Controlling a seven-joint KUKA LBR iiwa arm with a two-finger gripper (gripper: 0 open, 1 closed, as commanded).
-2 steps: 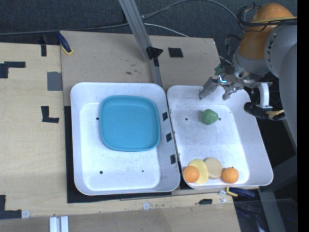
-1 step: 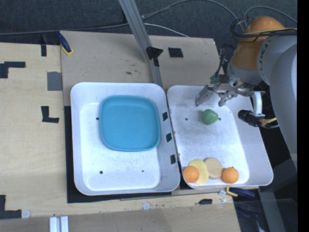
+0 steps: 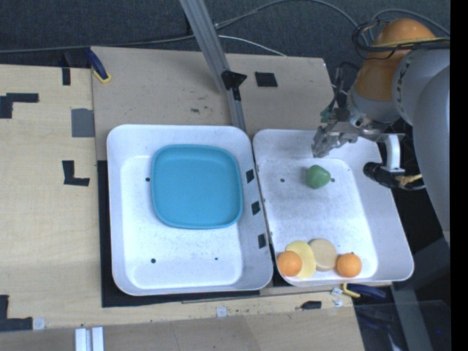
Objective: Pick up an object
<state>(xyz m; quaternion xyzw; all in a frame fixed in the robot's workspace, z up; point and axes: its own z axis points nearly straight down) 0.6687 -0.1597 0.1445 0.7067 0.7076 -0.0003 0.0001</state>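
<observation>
gripper (image 3: 322, 146) poised over the back of the right bin (image 3: 380, 218), just above and beside the green object (image 3: 317, 176), not touching it. nothing seen between the fingers; open or closed can't be made out. green object alone mid-bin. along the near edge: two orange fruits (image 3: 289, 263) flanking a pale round piece (image 3: 322, 251) on a yellow one. blue plate (image 3: 196, 186) flat in the left bin (image 3: 131, 218).

A small round green object (image 3: 317, 176) was seen resting in the upper part of the right bin (image 3: 380, 218); two orange balls (image 3: 289, 263) and two pale discs (image 3: 322, 252) were clustered along its near wall.
</observation>
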